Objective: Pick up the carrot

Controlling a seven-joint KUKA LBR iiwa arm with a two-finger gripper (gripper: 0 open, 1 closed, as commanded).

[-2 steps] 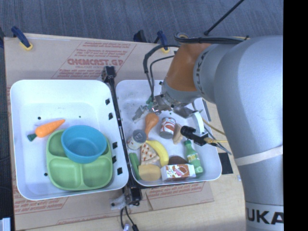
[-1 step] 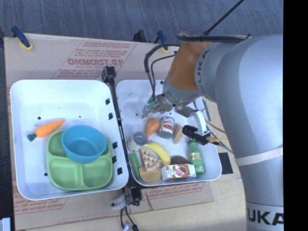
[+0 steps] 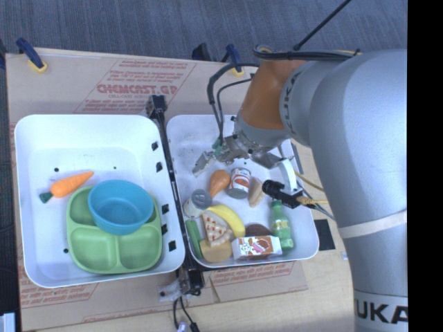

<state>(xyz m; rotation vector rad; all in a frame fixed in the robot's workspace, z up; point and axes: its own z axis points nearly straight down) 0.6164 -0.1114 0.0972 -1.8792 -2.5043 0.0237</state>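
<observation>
Your arm [image 3: 346,130] looms nearest, reaching in from 3 o'clock over the right bin [image 3: 181,133]. You'll see the claw [image 3: 211,156] spread wide, gripping nothing, above the toy food. Look to 9 o'clock: the carrot [image 3: 68,185] lies in the left bin [image 3: 31,137], beside the green tray [image 3: 114,244].

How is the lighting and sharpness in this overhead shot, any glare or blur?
Camera view: even, soft light; the white bins look bright without harsh glare; the carrot is sharp enough, faint shadow beside the blue bowl; the arm near the lens looks soft and oversized.
</observation>
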